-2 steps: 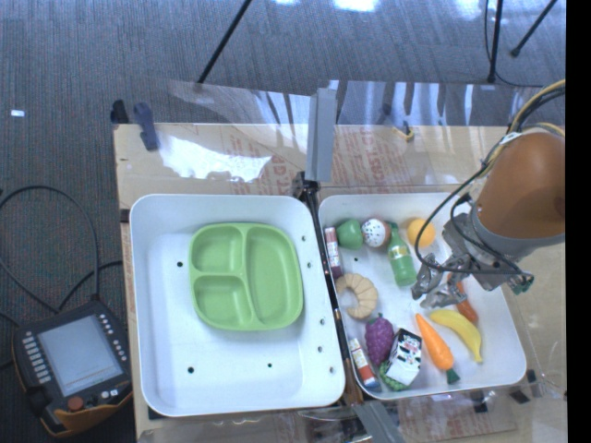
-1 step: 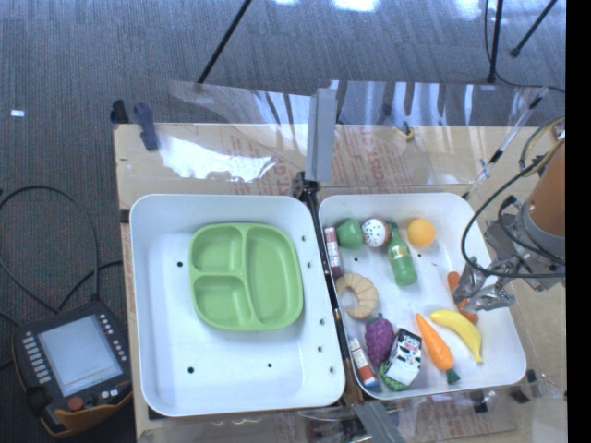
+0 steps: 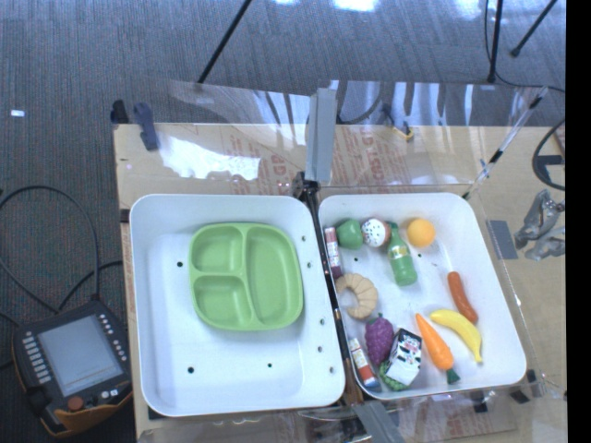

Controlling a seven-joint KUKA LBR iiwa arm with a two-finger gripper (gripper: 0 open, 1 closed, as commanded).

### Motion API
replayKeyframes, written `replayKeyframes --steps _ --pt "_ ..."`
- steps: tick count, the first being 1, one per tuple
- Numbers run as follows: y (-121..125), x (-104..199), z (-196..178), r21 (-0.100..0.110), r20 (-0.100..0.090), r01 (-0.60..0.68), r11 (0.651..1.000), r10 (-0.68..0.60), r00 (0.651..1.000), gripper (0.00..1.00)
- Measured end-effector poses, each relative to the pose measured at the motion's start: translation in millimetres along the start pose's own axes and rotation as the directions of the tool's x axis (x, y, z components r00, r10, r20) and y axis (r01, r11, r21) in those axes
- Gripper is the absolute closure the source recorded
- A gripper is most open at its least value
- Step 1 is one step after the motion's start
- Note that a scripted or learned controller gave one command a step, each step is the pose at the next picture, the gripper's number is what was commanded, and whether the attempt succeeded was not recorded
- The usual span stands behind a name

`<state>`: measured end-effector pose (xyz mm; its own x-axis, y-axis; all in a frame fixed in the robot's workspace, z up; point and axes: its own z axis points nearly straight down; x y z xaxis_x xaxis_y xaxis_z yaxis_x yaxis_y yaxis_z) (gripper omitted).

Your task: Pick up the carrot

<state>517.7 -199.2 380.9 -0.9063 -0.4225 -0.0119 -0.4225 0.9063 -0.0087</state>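
Note:
The carrot (image 3: 433, 341), orange with a small green stub at its lower end, lies slanted in the front right part of the right bin (image 3: 489, 275). It rests between a yellow banana (image 3: 462, 331) on its right and a small milk carton (image 3: 404, 356) on its left. A grey metal part that looks like my gripper (image 3: 543, 221) hangs at the right edge of the view, outside the right bin and well away from the carrot. Nothing is seen held in it.
The right bin also holds a red sausage (image 3: 462, 295), an orange (image 3: 420, 232), a green bottle (image 3: 402, 264), a bagel (image 3: 357, 293), purple grapes (image 3: 379, 338) and a green fruit (image 3: 349, 233). A green divided plate (image 3: 247, 275) lies in the left bin (image 3: 157, 340).

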Motion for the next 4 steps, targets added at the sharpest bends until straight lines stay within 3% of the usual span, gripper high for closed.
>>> replayKeyframes --steps 1,2,3,4 --pt "-16.6 -7.0 -85.2 -0.007 -0.004 0.166 0.986 -0.166 0.986 1.00" --pt "-51.0 -78.3 -104.1 -0.014 -0.004 0.330 0.944 -0.330 0.944 1.00" --pt "-22.7 -18.4 -45.9 -0.016 -0.004 0.425 0.905 -0.425 0.905 1.00" --pt "-49.3 -74.2 -105.3 -0.013 0.003 0.680 0.733 -0.680 0.733 1.00"
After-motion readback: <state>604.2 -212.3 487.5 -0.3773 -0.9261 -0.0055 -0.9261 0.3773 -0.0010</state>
